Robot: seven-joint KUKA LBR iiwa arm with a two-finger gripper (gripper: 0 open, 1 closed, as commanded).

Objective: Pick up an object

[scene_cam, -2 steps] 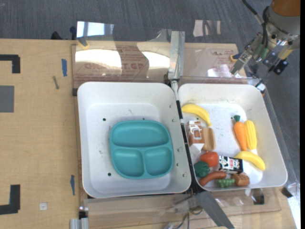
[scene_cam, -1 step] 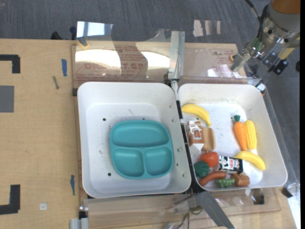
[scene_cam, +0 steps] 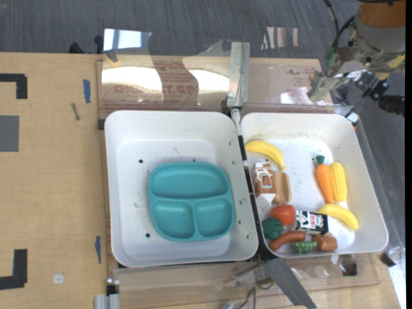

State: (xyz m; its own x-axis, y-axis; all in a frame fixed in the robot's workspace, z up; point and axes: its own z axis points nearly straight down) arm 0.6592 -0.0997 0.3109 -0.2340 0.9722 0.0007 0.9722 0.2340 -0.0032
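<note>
The objects to pick from lie in the right bin (scene_cam: 360, 172). A yellow toy banana (scene_cam: 265, 152) curves near the bin's upper left, just above a small brown and white packet (scene_cam: 267, 181). An orange toy carrot (scene_cam: 326, 179) with a green top lies toward the right wall, touching a yellow toy corn cob (scene_cam: 339, 181) on its right side. Below them rests a second yellow banana (scene_cam: 340, 215). Along the near edge sits a cluster: a red tomato-like piece (scene_cam: 282, 214), a green leafy piece (scene_cam: 273, 228), a small black and white carton (scene_cam: 311, 221), a red sausage-shaped piece (scene_cam: 287, 239), and a brown lump (scene_cam: 327, 241) with a bit of green beside it.

The left bin (scene_cam: 129, 147) holds a teal divided plate (scene_cam: 190, 199) with three compartments, lying flat in its middle.

The gripper (scene_cam: 320, 87) hangs above the far right corner of the right bin, outside its rim and well apart from every toy; nothing is between its fingers, and whether they are wide or narrow cannot be told. The arm (scene_cam: 380, 18), with its orange band, rises toward the top right. Both bins rest on a cardboard-covered worktop (scene_cam: 45, 172).
</note>
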